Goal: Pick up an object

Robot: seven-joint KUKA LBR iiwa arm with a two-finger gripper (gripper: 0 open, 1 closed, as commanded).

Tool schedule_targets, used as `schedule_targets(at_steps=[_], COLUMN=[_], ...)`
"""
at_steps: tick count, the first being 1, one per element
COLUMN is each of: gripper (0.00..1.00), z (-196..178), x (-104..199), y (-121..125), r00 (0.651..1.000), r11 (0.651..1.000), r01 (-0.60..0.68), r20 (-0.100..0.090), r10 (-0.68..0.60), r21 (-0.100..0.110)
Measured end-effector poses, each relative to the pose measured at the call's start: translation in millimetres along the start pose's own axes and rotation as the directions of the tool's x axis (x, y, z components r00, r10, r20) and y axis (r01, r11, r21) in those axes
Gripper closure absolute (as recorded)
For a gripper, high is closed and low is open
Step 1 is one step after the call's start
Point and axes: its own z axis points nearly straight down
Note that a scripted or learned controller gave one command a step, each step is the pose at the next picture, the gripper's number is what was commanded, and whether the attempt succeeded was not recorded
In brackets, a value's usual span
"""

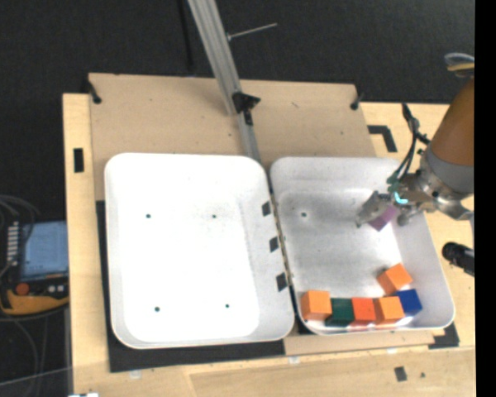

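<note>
Now the arm (pixel 456 135) reaches in over the right bin (pixel 331 222), and I take this bin as the landmark for everything else. The gripper (pixel 387 209) hangs above the upper right part of the bin, close to its right wall. Between its two fingers a small purple block (pixel 383 217) shows, tilted, with a grey finger on its left side and another on its right. So the fingers are closed to about the width of this block and they have hold of it. Whether the block still touches the bin floor or is lifted from it, I cannot tell.

Along the lower wall of the right bin several other blocks lie in a row, touching one another: an orange block (pixel 317 303) at the left end, then a dark green block (pixel 341 309), a red-orange block (pixel 364 308), another orange one (pixel 389 308), and a blue block (pixel 410 301) at the right end. One more orange block (pixel 395 277) sits tilted just above the blue one, nearer to the gripper but well apart from it.

Just beside the right bin, on its left, stands the left bin (pixel 132 246); their rims almost touch. Both rest on the wooden bench (pixel 174 114). Above the right bin's upper left corner a grey metal bar (pixel 219 52) runs slantwise across the bench.
</note>
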Motion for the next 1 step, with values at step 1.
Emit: schedule_targets(at_steps=[1], gripper=[0.00], z=[-2.5], x=[-0.1], y=[1.1], r00=[1.000], r11=[1.000], r01=[0.000], r20=[0.001], r10=[0.000], r21=[-0.005])
